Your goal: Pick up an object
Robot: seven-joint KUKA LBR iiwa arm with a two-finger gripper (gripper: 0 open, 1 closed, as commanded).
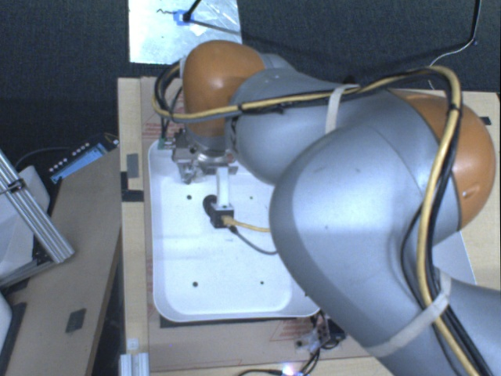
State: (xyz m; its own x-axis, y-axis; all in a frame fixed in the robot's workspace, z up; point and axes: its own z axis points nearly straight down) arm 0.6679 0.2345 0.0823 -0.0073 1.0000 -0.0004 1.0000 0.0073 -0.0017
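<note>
Object: can't tell where it lies (arm hides much beyond the gripper). Gripper hangs low over white bin; open or closed, can't tell. Risk: comes up w/ nothing, bc bin floor just beside it looks bare.

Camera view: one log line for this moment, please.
arm: reaching over white bin | hand: at bin's far left corner | grasp: cannot tell
</note>
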